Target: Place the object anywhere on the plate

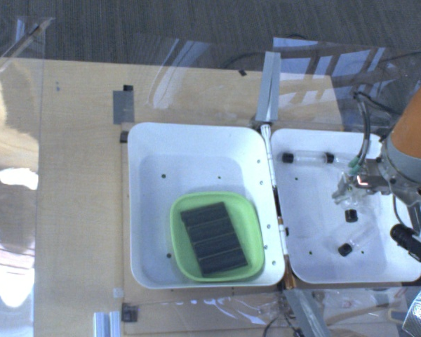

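Two white bins sat side by side on the bench point(70, 188): the left bin point(147, 188) held a green plate point(249, 223) bearing a dark ridged object point(214, 239) at lower centre, while over the right bin point(316, 258) the pincer point(347, 188) hovered, its opening impossible to tell.

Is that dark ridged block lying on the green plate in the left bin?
Yes, the dark ridged block lies flat on the green plate, which sits in the left bin.
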`<state>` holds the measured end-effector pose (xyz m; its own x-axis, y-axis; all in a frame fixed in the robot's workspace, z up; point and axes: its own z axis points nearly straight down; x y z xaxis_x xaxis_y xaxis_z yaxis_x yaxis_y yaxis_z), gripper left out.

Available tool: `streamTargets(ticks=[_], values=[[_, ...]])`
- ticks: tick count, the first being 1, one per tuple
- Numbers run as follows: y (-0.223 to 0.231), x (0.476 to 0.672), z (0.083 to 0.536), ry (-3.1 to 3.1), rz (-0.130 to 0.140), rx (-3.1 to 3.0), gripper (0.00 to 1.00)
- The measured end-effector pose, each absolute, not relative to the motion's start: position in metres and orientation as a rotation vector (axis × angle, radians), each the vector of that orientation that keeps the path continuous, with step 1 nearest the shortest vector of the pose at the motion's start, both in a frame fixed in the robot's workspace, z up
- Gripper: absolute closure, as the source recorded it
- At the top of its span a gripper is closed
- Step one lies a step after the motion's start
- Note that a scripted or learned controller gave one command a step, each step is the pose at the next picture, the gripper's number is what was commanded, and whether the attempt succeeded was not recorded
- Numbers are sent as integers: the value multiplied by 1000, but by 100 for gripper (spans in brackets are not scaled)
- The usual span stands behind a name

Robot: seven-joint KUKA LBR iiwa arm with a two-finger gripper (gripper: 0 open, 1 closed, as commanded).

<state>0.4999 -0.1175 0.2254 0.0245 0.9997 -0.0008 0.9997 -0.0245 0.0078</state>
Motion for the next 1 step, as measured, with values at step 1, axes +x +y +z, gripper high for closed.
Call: streamTargets(ticks=[1], values=[[-42,489,192,2269,5,2168,100]])
